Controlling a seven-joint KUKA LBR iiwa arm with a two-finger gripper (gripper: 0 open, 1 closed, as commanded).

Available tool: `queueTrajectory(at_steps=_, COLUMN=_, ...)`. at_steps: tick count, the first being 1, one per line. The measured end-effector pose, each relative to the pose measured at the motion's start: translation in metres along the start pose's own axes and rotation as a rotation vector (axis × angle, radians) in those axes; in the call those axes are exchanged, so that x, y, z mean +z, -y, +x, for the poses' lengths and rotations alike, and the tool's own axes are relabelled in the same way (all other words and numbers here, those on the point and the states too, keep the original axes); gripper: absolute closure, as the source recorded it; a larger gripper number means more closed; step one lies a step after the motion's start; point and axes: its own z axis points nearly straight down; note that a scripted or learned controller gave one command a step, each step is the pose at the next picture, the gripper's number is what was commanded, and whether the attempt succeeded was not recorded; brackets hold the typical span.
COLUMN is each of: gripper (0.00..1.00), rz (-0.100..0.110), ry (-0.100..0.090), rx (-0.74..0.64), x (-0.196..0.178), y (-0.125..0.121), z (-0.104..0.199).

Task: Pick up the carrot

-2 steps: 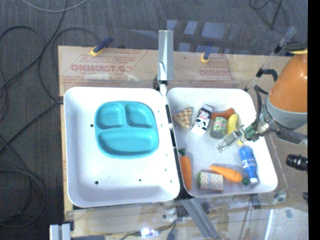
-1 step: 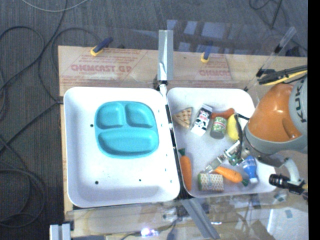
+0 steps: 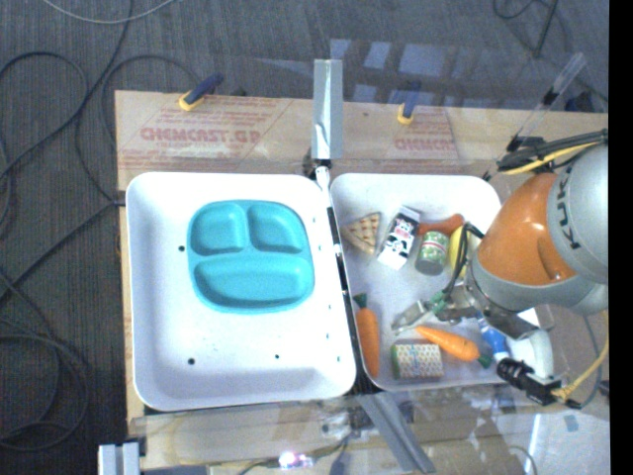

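Note:
An orange carrot (image 3: 447,343) lies in the right bin (image 3: 485,188) near its front wall, tapering to the right. A second orange carrot-like piece (image 3: 368,340) lies along the bin's left wall. My gripper (image 3: 429,308) hangs just above and slightly left of the first carrot, with the grey and orange arm (image 3: 539,245) covering the bin's right side. The gripper is open, its metal fingers (image 3: 407,317) spread, and nothing sits between them.
The right bin also holds a waffle wedge (image 3: 364,231), a small milk carton (image 3: 398,239), a can (image 3: 431,251), an orange sausage-like piece (image 3: 442,224), a speckled block (image 3: 416,360) and a blue item (image 3: 492,342). The left bin (image 3: 158,364) holds a blue divided plate (image 3: 252,255).

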Motion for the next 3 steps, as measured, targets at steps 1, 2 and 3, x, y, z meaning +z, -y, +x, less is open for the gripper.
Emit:
queueTrajectory(at_steps=1, gripper=1.0, rz=-0.005, ry=0.003, rx=0.0, x=-0.009, y=-0.002, z=0.0)
queueTrajectory(at_steps=2, gripper=1.0, rz=0.011, ry=-0.001, rx=-0.019, x=-0.093, y=-0.009, z=0.064)
queueTrajectory(at_steps=3, gripper=1.0, rz=0.013, ry=-0.001, rx=0.165, x=-0.061, y=-0.003, z=0.011)
